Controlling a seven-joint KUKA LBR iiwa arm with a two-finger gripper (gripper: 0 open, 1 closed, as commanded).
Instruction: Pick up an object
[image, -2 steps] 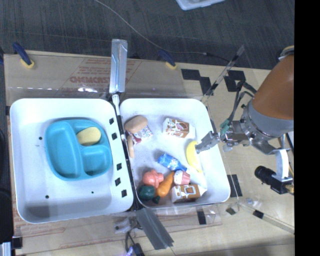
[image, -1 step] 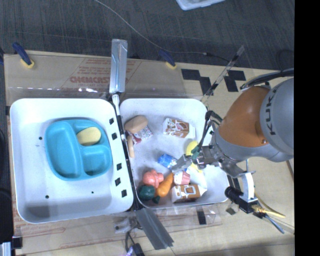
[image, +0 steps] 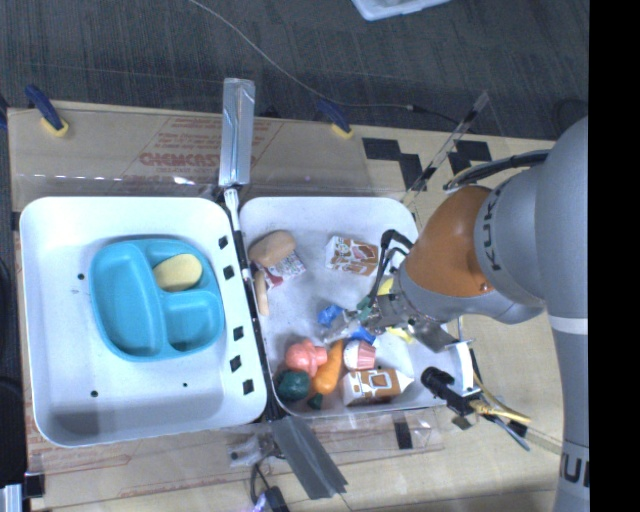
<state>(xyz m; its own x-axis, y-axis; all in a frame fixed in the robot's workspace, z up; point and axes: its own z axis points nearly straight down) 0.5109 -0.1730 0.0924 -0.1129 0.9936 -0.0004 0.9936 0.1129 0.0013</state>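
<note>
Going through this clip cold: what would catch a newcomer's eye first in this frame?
Probably the arm's orange band, bulking over the right bin's right side where the arm reaches in. Next, the bright blue divided tray in the left bin, with a yellow object in its upper-right compartment. Then the colourful clutter of small toy items in the right bin, such as an orange carrot-like piece.

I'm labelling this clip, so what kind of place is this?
Likely a robotics lab bench for grasping trials: a grey arm reaching over two white bins, and toy food piled in the right one.
</note>
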